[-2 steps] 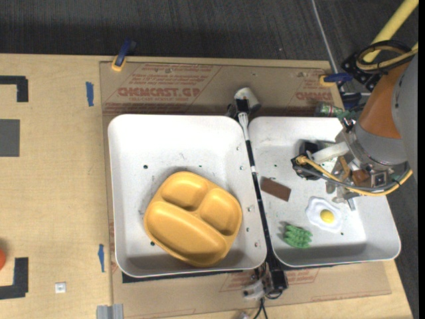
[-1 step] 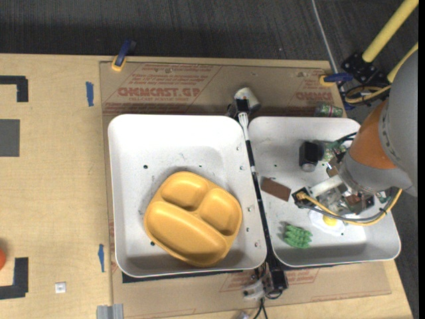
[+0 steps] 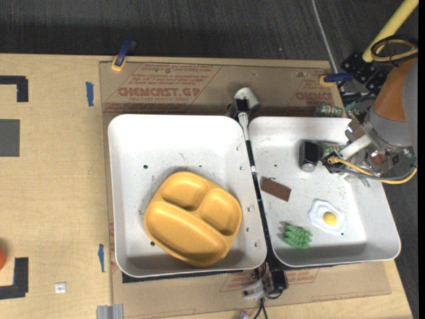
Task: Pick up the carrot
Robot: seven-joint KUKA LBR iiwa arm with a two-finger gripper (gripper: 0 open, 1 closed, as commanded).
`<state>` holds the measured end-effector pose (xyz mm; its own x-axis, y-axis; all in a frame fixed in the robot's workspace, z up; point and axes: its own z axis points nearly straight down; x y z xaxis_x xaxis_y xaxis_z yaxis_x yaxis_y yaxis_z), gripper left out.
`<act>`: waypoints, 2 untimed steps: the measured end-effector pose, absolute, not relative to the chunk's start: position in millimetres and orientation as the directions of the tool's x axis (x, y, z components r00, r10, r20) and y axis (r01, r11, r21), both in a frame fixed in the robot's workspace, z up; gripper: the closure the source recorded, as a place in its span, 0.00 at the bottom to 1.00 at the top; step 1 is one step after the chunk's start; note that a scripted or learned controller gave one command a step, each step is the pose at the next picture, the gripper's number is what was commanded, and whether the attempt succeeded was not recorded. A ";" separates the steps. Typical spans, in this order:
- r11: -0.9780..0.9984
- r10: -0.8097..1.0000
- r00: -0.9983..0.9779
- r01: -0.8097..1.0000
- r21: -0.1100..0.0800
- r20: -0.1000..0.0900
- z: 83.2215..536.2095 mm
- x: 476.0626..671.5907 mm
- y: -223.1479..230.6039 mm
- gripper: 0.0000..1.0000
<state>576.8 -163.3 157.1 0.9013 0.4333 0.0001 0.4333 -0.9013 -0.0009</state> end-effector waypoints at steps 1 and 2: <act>-0.946 0.324 0.946 0.324 0.000 -0.001 165.7 609.1 -223.7 1.00; -0.857 0.516 0.857 0.516 -0.008 0.017 89.6 573.6 -215.2 1.00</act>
<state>573.6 -215.2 89.6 0.8566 0.5156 0.0167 0.5158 -0.8567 -0.0078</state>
